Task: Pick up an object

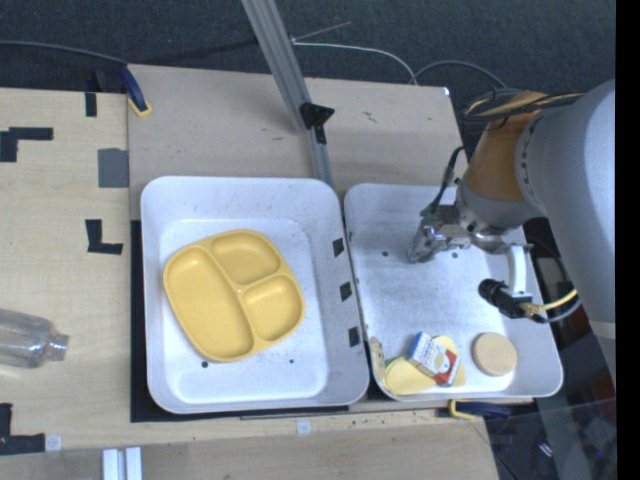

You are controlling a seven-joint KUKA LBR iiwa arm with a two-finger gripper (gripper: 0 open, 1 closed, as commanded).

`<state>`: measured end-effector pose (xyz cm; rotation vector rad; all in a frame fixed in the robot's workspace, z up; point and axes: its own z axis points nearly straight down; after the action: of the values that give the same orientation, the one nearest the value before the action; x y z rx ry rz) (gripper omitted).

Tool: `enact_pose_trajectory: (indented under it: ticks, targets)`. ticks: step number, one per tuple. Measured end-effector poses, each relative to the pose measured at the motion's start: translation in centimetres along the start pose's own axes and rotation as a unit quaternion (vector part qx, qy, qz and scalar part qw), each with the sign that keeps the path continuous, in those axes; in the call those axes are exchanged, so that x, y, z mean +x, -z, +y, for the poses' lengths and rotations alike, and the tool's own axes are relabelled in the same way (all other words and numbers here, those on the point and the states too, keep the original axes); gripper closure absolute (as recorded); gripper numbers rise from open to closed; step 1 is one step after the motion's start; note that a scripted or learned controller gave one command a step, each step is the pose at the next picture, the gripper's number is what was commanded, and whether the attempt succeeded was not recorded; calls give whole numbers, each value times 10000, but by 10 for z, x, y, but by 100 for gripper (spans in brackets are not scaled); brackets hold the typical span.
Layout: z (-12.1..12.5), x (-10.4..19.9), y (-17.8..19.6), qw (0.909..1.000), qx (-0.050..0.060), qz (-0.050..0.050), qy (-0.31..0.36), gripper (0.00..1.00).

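Note:
My gripper [423,247] hangs low over the bare upper middle of the right bin [400,298], fingers pointing down and left, with nothing visible between them. At the bin's near edge lie a small white, red and blue packet [434,356], resting on a yellow piece [402,376], and a round tan disc [493,354] to their right. These objects sit well below the gripper in the view, apart from it. A yellow three-compartment plate [232,293] lies in the left bin [165,208].
A slanted metal pole [282,58] rises from the bench behind the bins. A clear plastic bottle [28,339] lies on the wooden table at far left. A black cable connector [497,294] hangs off the arm over the right bin's right side.

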<state>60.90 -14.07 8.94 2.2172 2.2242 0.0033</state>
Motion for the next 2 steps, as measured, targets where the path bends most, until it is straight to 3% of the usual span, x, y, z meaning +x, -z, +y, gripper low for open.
enact_pose_trajectory:
  ticks: [1, 2]
  targets:
    - [37, -37, -1, 10000, -2, -11, -7, 100]
    - [69, -47, 33, 10000, 21, -1, 3, 100]
